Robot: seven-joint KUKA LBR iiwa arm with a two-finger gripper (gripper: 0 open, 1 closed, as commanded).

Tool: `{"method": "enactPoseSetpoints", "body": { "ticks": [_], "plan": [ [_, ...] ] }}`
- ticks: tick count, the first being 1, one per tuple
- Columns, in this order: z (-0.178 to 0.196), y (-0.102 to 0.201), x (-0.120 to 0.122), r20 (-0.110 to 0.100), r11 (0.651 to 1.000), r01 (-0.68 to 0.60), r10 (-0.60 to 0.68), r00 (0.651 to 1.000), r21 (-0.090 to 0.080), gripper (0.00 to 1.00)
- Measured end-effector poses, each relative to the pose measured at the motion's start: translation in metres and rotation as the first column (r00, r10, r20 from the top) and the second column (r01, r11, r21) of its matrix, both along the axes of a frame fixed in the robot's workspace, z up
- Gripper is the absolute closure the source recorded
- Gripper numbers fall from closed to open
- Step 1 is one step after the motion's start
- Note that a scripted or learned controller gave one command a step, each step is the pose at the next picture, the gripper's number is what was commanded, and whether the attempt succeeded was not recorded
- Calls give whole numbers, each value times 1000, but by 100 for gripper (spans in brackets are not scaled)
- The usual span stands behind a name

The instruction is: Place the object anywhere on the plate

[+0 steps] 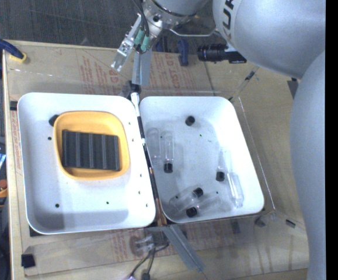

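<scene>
left bin (pixel 34 209): yellow plate (pixel 91 144) with a dark ribbed insert, centre-left of frame | gripper (pixel 132 45): top centre, above both bins' far edge, fingers slightly parted, nothing between them | right bin (pixel 247 156): clear vials with black caps (pixel 167 150) scattered, centre-right to lower right

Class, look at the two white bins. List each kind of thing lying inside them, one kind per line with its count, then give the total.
Yellow plate: 1
Clear vials with black caps: 4
Loose black cap: 1
Total: 6
</scene>
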State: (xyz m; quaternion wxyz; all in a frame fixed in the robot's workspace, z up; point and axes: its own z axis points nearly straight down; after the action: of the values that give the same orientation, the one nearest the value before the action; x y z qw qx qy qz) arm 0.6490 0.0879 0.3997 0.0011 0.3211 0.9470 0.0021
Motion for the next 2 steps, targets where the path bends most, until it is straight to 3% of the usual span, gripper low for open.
{"method": "enactPoseSetpoints", "body": {
  "ticks": [2],
  "plan": [
    [20, 2, 1, 1, 1000, -7, 7, 1000, 2, 100]
  ]
}}
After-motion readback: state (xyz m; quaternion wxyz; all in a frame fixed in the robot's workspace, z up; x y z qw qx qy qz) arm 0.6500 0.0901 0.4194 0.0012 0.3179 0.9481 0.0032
